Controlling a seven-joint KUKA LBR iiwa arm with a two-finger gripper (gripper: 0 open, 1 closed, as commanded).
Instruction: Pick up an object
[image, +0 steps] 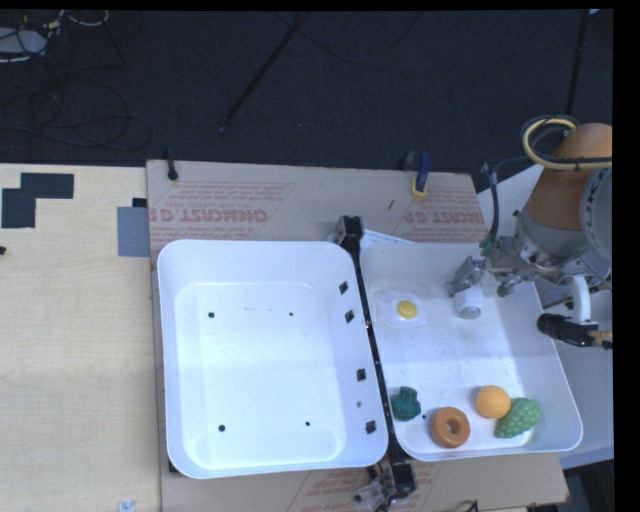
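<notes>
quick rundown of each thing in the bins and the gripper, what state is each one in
fried egg toy: flat on the right bin's floor, apart from the rest
doughnut: lying flat near the front wall
orange: resting against the green grape bunch
dark green toy: by the divider, untouched
gripper: low over the right bin, nothing visibly held
left bin: sitting level beside the right one

Both bins (260, 262) are plain white, with small black dots on the floor of the left one. In the right bin (540, 380) lie a white piece with a yellow centre (406, 310), a dark green object (405, 404), a brown ring (450, 427), an orange ball (492, 401) and a light green bumpy object (518, 417). The cardboard sheet (300, 205) is tan with red print. The desk (70, 340) is pale wood colour.
</notes>
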